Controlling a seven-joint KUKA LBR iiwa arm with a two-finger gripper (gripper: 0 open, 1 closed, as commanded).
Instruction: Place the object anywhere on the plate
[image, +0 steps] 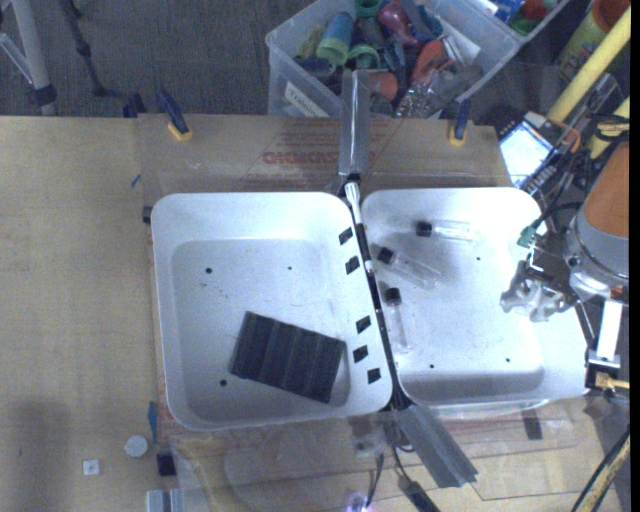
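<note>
In right bin (520, 372), clear vials (414, 266) lying mixed ways.

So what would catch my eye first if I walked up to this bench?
Probably the dark ribbed plate lying at a slant in the left bin, stark against the white. Next, the clear vials with black caps scattered in the right bin, and the arm's metal tool at that bin's right edge.

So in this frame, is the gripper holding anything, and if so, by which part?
It cannot be told. The gripper sits over the right edge of the right bin, too small to read, while three clear vials lie apart from it on the bin floor.
</note>
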